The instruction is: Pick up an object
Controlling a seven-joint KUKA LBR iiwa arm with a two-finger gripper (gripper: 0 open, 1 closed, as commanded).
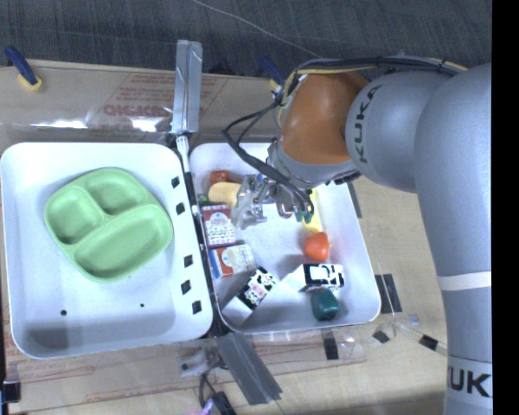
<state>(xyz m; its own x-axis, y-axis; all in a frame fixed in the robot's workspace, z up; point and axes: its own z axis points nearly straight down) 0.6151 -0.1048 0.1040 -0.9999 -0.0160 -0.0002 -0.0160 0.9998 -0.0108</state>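
- Yellow object [227, 192] lay at the right bin's [355, 223] upper left — just beside my gripper [264, 201].
- Whether I'd clenched or released — couldn't tell.
- Judged: descent step; next needed centring over it.

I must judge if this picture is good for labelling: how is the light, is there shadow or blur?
In the camera view, the light is even and soft; the arm casts only a faint shadow on the right bin; the green plate is sharp; the small items under the gripper look slightly soft, and their labels are too small to read; the left bin shows mild glare.
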